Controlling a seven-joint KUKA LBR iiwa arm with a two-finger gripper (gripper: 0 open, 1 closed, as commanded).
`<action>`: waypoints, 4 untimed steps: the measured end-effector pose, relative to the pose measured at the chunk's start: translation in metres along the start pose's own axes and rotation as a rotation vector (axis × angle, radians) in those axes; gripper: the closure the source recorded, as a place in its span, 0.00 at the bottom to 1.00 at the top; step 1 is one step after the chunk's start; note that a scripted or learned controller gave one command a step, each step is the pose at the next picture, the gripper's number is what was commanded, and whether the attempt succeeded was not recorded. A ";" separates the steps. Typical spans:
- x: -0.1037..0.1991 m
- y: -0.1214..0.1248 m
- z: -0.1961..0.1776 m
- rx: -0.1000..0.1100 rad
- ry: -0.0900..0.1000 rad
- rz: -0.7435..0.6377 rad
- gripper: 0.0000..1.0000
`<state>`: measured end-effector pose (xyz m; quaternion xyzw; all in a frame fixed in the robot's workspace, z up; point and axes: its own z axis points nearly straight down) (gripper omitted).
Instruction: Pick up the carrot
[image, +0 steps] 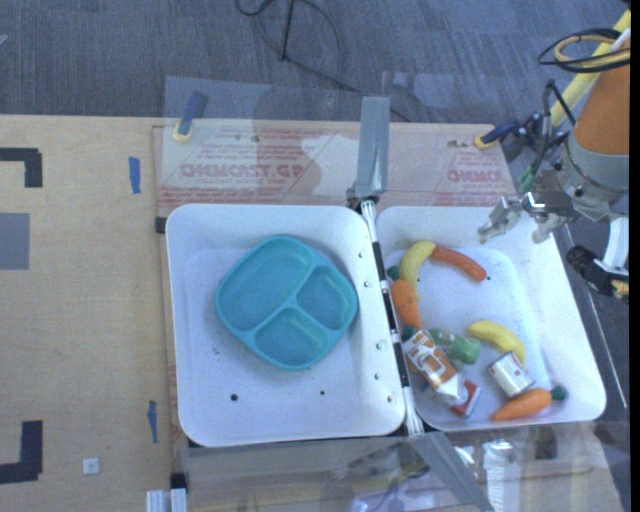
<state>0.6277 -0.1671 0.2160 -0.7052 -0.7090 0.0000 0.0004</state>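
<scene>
Two shallow white bins sit side by side on the tabletop (80, 300), and the divided plate serves as the landmark here. That blue divided plate (287, 300) lies in the left bin (200, 400), near its middle, with three compartments.

Right of the plate, across the seam between the bins, the right bin (575, 330) holds the loose items. Closest to the plate, against the right bin's left wall, is an orange carrot (404, 303), with a curved yellow banana (414, 258) just above it. Farther from the plate, an orange-red sausage-shaped piece (459, 262) lies next to the banana's upper end. Below the carrot sits a red and white carton (438, 370), touching a small green item (462, 349). Farther right again is a second yellow banana (497, 337), then a small can (510, 376), and a second carrot (522, 404) with a green top lies at the bin's near edge, the farthest of these from the plate.

The end effector (520, 218) hangs over the right bin's far right corner, well apart from both carrots, its two fingers spread wide with nothing between them.
</scene>
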 end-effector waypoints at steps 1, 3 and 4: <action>0.021 -0.024 0.113 0.001 0.000 -0.030 0.00; 0.067 -0.024 0.116 -0.015 -0.008 -0.062 1.00; 0.154 -0.061 0.033 0.000 0.000 -0.050 1.00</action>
